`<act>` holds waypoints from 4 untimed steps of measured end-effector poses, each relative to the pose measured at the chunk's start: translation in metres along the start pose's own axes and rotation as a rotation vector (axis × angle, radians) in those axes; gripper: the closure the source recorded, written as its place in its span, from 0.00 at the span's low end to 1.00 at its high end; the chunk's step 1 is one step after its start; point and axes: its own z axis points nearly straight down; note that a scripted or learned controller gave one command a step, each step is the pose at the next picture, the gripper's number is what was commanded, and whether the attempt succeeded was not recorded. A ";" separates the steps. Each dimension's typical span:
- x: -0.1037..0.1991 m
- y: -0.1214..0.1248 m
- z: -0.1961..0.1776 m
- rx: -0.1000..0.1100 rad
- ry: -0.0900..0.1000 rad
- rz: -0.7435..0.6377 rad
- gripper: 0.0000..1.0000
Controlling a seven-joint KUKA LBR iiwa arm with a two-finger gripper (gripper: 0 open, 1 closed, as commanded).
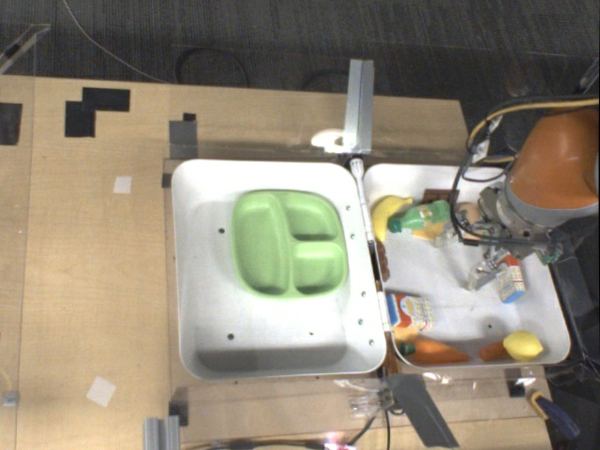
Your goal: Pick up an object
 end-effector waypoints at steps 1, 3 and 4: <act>0.042 0.011 -0.002 0.002 0.000 0.103 0.00; -0.061 -0.008 0.000 -0.014 0.022 -0.056 0.00; -0.059 0.070 0.000 -0.005 0.001 -0.053 0.00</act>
